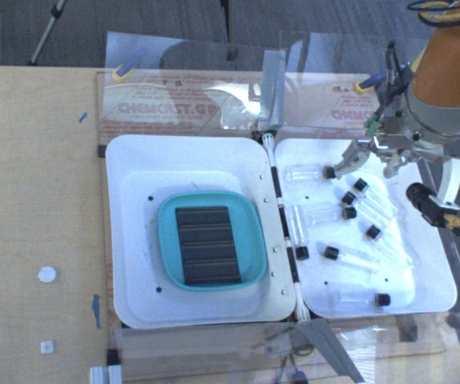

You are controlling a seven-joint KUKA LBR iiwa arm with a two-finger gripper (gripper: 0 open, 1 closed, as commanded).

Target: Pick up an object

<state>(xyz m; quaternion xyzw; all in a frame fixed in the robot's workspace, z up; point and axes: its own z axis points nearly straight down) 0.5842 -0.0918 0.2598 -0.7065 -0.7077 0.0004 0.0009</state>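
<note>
Open two-finger gripper [369, 158] hovers empty over the right white bin [434, 290].
Small clear plastic vials with black caps [356, 200] lie scattered there: light, slick, round; likely best pinched across the body, beside the cap.

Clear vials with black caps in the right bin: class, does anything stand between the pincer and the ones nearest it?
Nothing visible does. The pincer hangs above the far part of the right bin, and the nearest clear vials lie uncovered on the bin floor just below it. Other vials lie beside them, not over them.
</note>
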